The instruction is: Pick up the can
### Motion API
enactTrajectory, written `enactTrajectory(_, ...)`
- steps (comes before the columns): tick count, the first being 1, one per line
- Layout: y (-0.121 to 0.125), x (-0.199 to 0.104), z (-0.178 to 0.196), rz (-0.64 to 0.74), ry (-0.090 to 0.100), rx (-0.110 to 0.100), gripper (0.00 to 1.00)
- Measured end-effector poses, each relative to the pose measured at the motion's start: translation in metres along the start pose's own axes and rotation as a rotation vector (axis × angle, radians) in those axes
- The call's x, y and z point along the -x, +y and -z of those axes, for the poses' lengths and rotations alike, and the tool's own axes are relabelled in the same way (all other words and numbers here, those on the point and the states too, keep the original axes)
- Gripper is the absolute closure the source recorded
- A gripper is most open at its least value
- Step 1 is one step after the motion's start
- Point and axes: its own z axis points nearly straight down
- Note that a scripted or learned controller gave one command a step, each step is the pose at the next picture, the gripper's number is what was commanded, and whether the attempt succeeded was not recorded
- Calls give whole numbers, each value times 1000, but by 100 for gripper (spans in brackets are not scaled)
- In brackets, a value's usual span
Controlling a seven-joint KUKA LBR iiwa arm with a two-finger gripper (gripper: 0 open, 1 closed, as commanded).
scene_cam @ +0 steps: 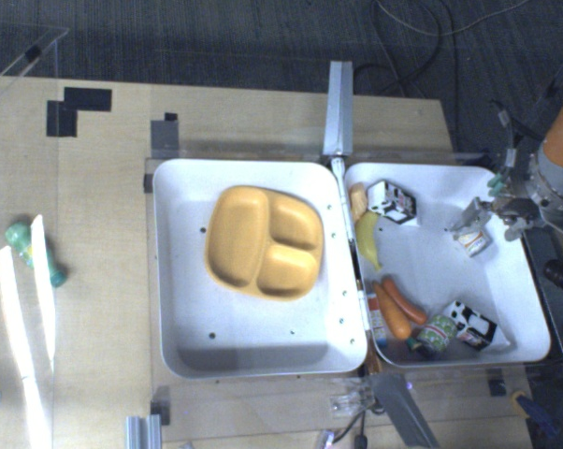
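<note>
1. The can (pixel 438 335) lies on its side in the right bin (pixel 517 293), in the corner close to the camera.
2. Touching the can, toward the far right, is a black and white carton (pixel 474 325).
3. Two orange carrots (pixel 396 307) lie just left of the can.
4. A banana (pixel 367 237) lies farther back from the can.
5. The end effector (pixel 476 227) hangs well apart from the can, over the far right side. I cannot tell its state.
</note>
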Motion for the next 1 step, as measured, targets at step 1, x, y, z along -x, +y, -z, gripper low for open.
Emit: enactTrajectory(1, 20, 4, -110, 27, 0, 4, 0)
